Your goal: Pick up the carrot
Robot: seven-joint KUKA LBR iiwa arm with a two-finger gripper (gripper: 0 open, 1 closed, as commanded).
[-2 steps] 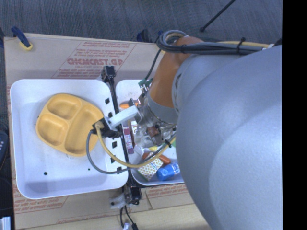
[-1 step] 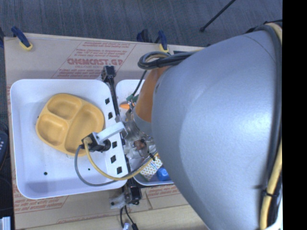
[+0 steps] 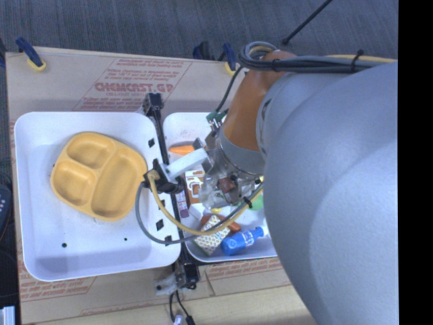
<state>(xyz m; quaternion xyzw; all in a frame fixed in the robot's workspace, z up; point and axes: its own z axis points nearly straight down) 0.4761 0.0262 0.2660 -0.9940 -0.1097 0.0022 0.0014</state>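
Overhead view of a cardboard-covered counter (image 3: pixel 135 80) bearing two shallow, smooth white plastic bins. The left bin (image 3: pixel 40 249) holds a matte yellow tray (image 3: pixel 98 175) of rounded outline, moulded into three compartments. To the right of this tray, across the dividing rims, the right bin (image 3: pixel 181 122) holds the carrot (image 3: pixel 181 149), a small orange piece near the bin's far-left corner. The gripper (image 3: pixel 220 189) hangs just right of the carrot among cluttered items, including a glossy blue bottle (image 3: pixel 243 240); whether its fingers are spread or pressed together cannot be told.
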